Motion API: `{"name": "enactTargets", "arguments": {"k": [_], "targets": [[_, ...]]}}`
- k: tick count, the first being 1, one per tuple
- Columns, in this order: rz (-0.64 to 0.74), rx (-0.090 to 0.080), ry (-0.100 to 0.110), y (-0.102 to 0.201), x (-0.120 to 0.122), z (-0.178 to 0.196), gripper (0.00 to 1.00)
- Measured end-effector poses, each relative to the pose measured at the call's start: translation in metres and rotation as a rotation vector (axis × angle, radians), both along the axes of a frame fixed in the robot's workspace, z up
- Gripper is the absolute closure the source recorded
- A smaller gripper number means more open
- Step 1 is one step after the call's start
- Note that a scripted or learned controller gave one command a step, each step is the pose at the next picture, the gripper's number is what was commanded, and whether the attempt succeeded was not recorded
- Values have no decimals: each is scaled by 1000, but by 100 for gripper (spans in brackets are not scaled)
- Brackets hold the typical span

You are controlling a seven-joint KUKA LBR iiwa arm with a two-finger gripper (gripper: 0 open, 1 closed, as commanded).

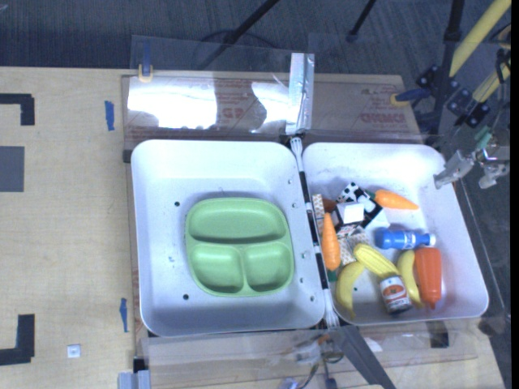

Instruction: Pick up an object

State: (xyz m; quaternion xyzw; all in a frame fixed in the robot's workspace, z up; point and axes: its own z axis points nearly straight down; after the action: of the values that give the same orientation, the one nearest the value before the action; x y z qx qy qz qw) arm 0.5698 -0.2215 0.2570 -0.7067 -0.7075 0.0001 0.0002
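- The gripper (469, 167) hangs over the far right rim of the right bin (462, 241), near that bin's back corner. It is small and partly cut off at the picture's edge, so I cannot tell whether it is released or clenched. Nothing can be seen held in it.
- All the objects to pick lie in the right bin, crowded into its front and left part and well apart from the gripper.
- A long carrot (329, 243) lies along the left wall, close against the seam between the two bins.
- A second carrot (396, 200) lies at the back of the heap, its tip pointing towards the right wall. Bare white floor lies behind it, up to the back rim.
- A black-and-white toy (349, 192) and a small white-faced box (353, 213) sit just left of that carrot.
- A blue bottle (401, 238) lies on its side in the middle.
- A banana (349, 288) curves near the front rim, touching a small red-labelled jar (395, 293).
- A red-orange toy vegetable (428, 275) lies just beside the jar, nearest the right wall, with a strip of bare floor between it and the rim.
- The left bin (154, 217) holds a green divided plate (239, 245) in its middle, with bare white margin on every side.
- A clear plastic panel (211, 96) stands behind the bins' back edges.
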Motion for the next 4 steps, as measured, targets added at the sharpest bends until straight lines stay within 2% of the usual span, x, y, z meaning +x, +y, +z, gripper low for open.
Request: {"name": "enactTargets", "arguments": {"k": [1,2,3,4], "targets": [[0,0,0,32,44,-88,0],[92,-2,-4,32,39,-153,0],[91,-4,-8,31,40,-141,100],[147,-9,-15,6,58,-155,100]]}}
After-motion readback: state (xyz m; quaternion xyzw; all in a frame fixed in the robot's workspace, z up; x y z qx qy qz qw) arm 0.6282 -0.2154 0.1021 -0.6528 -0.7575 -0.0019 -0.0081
